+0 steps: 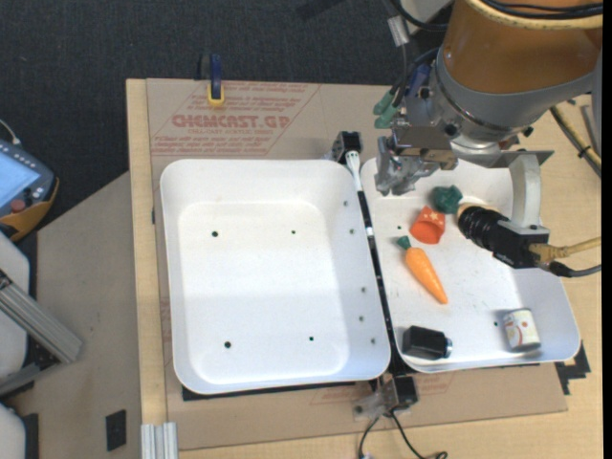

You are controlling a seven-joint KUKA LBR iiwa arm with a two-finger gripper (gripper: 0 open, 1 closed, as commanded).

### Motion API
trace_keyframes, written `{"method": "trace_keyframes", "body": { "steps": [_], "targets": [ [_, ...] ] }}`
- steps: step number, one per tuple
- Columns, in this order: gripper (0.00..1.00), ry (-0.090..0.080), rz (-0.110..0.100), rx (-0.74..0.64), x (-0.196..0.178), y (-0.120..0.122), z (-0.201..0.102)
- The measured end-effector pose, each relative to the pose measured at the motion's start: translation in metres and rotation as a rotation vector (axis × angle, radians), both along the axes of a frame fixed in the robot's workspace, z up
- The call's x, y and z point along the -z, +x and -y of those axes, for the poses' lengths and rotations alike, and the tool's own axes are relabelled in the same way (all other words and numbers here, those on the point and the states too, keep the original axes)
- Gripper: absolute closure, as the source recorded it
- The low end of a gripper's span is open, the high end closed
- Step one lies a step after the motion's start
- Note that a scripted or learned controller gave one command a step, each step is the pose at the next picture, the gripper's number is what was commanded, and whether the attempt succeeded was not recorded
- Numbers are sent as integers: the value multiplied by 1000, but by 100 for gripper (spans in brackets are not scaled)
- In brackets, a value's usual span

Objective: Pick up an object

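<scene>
Objects such as the carrot (426, 273) remain in the right bin (550, 299); our gripper (397, 175) hovers above, finger state unclear; nothing visibly lifted.

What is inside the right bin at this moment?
The right bin holds a carrot, a red-orange piece, a dark green piece, a black block and a small white can. The arm covers its far corner.

Both white bins (182, 256) look like smooth, slightly glossy plastic. Beneath them lies matt brown cardboard (239, 118). In the right bin, the orange carrot (426, 273) seems smooth plastic; beside it, the arm's orange band (521, 27) shines.
</scene>
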State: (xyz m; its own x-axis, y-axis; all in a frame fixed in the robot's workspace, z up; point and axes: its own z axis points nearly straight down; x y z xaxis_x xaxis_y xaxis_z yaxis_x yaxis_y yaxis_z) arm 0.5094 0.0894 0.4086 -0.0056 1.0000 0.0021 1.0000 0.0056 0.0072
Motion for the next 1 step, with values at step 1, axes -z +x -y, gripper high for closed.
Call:
{"method": "trace_keyframes", "body": {
  "steps": [1],
  "targets": [
    [100,-4,-19,10,88,-30,31]
  ]
}}
